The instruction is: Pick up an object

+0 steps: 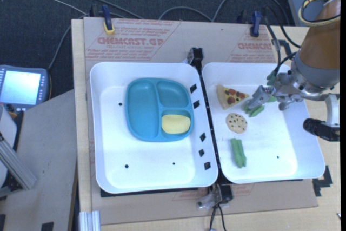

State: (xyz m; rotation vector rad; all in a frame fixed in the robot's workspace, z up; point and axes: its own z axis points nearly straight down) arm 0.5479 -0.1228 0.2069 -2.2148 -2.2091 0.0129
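Red lettering reading "CHEMCAST G.P." ran across the brown board (135, 35) of the surface behind the left bin (108, 132), and again, partly covered by cables, behind the right bin (303, 165). Smaller print beneath it was too fine to read. The grey arm (319, 46) entered from the right, its upper part cut off by the picture's edge. Its tool (258, 99) sat low in the right bin's back half, over a green piece (254, 111) that touched its tip; whether the fingers stood apart or together I cannot tell, nor whether the green piece lay between them. Just to the left lay a pizza slice (231, 96), a cookie (236, 123) sat nearer the front, and a green bean pod (238, 152) lay in front of that. The right bin's front right floor offered open room. In the left bin a blue divided plate (151, 111) carried a yellow item (176, 124) in its front right compartment; white floor showed all round the plate.
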